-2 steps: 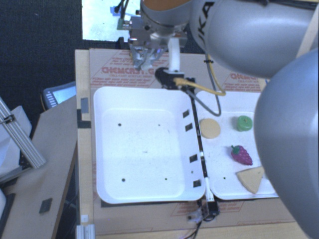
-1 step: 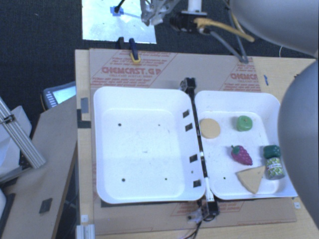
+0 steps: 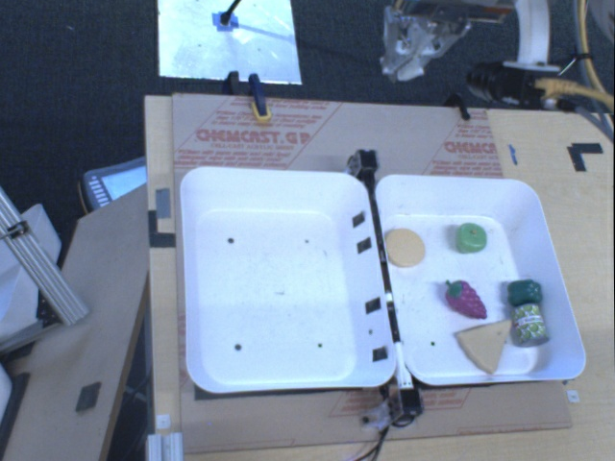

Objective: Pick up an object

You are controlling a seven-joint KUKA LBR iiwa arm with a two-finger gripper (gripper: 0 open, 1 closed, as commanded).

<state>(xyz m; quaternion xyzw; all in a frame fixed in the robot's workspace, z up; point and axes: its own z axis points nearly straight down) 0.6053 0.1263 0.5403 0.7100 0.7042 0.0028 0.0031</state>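
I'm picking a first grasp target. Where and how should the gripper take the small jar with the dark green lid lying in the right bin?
Probably from straight above, closing across the small jar with the dark green lid at its labelled body. It lies on its side, close to the right bin wall and the tan wedge, so keep the fingers off both neighbours.

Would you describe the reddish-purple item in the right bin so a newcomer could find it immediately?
Start at the right bin of the two white bins. Near its middle, below the green round piece and above the tan wedge, lies the toy grape bunch. It is the only magenta, bumpy object with a small green tip.
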